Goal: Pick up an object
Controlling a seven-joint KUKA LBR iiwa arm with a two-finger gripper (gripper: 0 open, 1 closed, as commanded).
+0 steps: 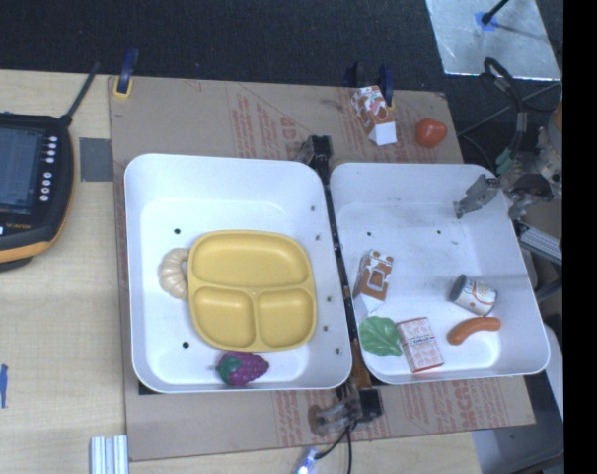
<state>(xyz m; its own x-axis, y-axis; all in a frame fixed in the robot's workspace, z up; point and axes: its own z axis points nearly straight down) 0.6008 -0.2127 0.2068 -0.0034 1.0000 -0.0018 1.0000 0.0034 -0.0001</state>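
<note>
**A:** Camera view puts your gripper (476, 197) over the top right corner of the right bin (416, 191), nothing between its fingers. Open or closed, I can't tell from this angle.

**B:** So what do you grab?

**A:** Everything sits along the bin's near side: can (473, 293), sausage (473, 330), red box (419, 345), green leaf (380, 336), waffle pack (375, 276). I'd take the can, it's closest. The sausage lies just beside it though, so come straight down and centre on it or you'll nudge both. Box and leaf touch, skip those 2.
</note>
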